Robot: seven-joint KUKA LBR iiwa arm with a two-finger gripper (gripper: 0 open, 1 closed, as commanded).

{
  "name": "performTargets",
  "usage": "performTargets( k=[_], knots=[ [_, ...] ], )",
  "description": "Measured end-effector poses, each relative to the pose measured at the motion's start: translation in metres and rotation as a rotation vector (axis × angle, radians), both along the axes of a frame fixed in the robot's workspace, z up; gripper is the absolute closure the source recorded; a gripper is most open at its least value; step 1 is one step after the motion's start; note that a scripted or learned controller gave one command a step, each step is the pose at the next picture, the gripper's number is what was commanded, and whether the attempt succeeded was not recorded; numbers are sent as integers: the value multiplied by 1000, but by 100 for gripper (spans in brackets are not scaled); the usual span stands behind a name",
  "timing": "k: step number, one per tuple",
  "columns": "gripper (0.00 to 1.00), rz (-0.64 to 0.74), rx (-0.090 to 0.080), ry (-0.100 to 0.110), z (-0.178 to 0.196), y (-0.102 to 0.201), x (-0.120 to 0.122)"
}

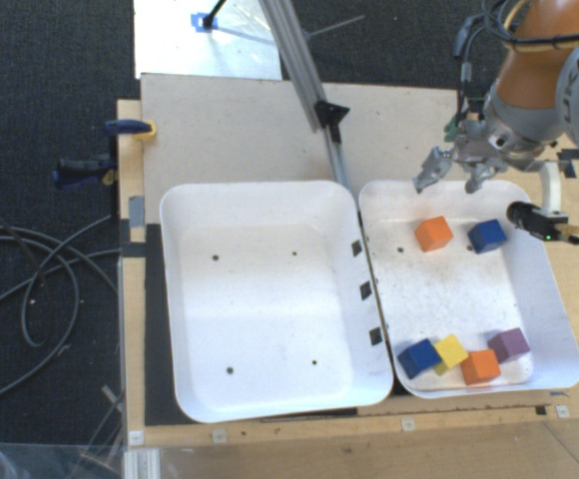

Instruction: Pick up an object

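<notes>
My gripper (pixel 454 176) hangs open over the far edge of the right bin (pixel 544 297), with nothing between its fingers. Just below it lie an orange cube (pixel 433 234) and a blue cube (pixel 486 236), side by side near the bin's back. At the bin's front sit a cluster of blocks: a blue one (pixel 418 356), a yellow one (pixel 450 350), an orange one (pixel 480 365) and a purple one (pixel 509 344).
The left bin (pixel 260 297) sits beside the right one, with black clips along the shared wall. A slanted metal pole (pixel 299 63) crosses the board behind the bins. Clamps (pixel 105 168) and cables lie off the bench's left side.
</notes>
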State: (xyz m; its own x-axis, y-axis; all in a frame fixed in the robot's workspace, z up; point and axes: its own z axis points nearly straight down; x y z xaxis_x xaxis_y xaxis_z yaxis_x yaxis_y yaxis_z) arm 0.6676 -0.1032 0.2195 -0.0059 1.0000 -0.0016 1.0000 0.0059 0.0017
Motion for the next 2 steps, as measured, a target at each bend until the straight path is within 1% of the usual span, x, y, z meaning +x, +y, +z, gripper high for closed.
performTargets(
  k=[1,2],
  knots=[
    [0,0,0,0,0,0,0],
    [0,-6,1,5,-132,-44,-5]
  ],
)
